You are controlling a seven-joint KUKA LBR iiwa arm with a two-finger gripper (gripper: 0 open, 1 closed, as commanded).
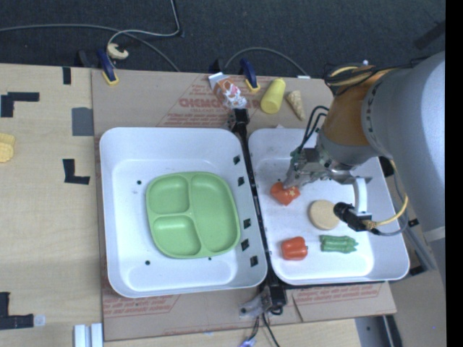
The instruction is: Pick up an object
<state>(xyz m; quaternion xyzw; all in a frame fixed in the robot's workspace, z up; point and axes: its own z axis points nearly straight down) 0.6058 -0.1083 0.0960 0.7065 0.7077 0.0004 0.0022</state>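
Observation:
In the right bin [383, 266] lie several small toy foods: a red strawberry-like piece [284, 193], a round beige biscuit [324, 214], a red pepper [294, 248] and a green pod [338, 244]. My gripper [295, 179] reaches down from the right, its tips right at the upper edge of the red strawberry-like piece. The wrist hides how the fingers stand.
The left bin [119, 194] holds a green divided plate [192, 214]. Behind the bins, on the cardboard, lie a yellow cylinder [273, 95], a beige cone [296, 104] and a small printed carton [228, 90]. Clamps and cables run along the back edge.

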